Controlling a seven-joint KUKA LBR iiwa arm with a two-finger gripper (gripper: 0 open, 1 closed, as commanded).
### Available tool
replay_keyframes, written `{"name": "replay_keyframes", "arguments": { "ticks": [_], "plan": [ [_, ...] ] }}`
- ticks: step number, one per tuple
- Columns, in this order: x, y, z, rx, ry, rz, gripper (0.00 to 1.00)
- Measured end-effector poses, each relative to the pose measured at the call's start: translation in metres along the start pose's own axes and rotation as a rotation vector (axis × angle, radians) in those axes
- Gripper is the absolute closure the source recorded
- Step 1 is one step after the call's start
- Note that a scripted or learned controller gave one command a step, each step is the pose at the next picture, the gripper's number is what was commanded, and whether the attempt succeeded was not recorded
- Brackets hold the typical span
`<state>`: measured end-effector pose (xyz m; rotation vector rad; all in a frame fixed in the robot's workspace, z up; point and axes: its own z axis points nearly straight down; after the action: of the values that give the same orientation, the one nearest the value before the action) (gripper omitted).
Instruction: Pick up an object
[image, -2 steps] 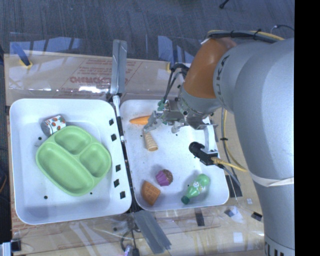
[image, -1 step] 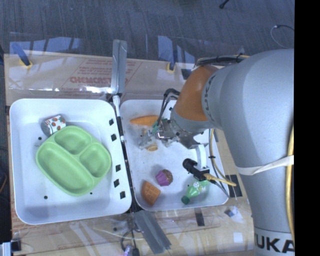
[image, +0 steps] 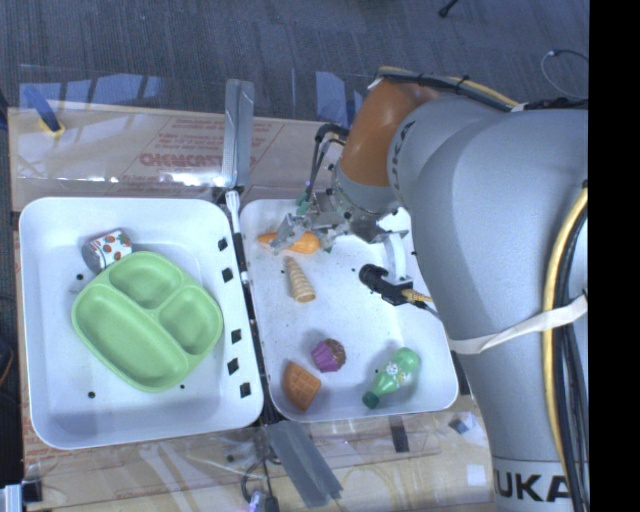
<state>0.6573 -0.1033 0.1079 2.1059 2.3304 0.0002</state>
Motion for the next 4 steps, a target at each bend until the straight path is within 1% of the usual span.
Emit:
{"name": "replay_keyframes", "arguments": {
  "ticks": [1, 2, 3, 4],
  "plan": [
    [-0.005, -0.051, 0.016, 0.005, 0.001, -0.004, 0.0],
    [-0.005, -0.003, 0.017, 0.008, 0.002, -0.027, 0.0],
    [0.006, -0.047, 0.016, 0.004, 0.002, -0.066, 0.0],
    [-0.001, -0.003, 0.018, 0.013, 0.004, -0.116, 0.0]
  ]
}}
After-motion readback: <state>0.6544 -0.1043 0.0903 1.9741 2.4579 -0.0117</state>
